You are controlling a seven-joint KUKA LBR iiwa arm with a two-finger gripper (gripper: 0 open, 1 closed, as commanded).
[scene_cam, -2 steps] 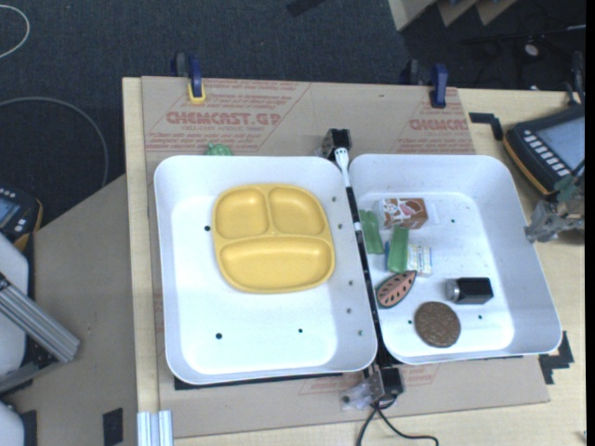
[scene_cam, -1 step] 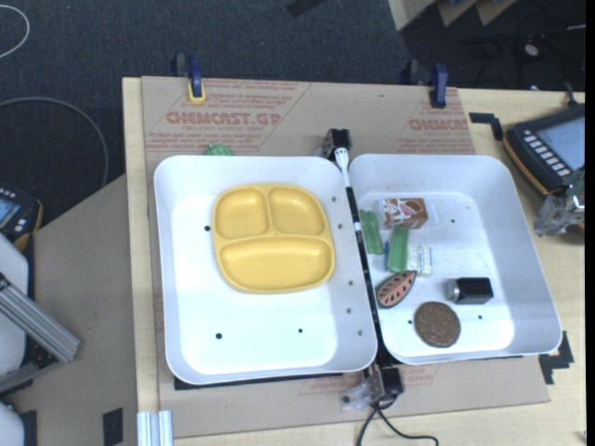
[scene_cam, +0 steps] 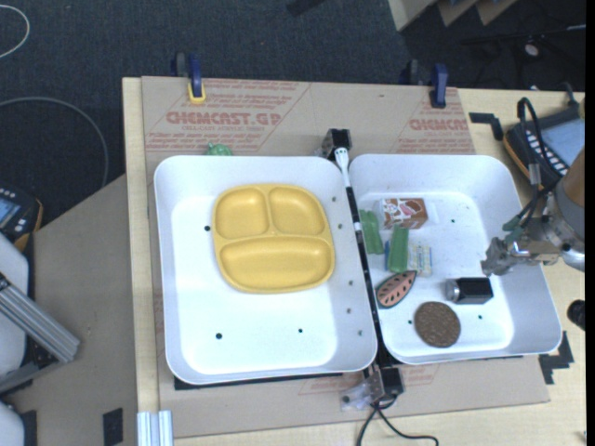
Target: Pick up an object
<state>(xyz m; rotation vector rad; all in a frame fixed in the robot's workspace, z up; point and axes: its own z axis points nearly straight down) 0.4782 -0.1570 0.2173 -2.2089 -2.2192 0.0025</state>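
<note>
While the grey two-finger gripper [scene_cam: 498, 256] hovers at the right white bin's [scene_cam: 521, 337] right edge, grip state unreadable, the small black block [scene_cam: 470, 290] lies just bin-inward, long axis crosswise.

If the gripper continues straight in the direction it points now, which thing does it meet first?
The gripper points left and slightly down in the camera view, into the right bin. The first thing in that line looks like the small black block, though the gripper's height above it is unclear.
</note>
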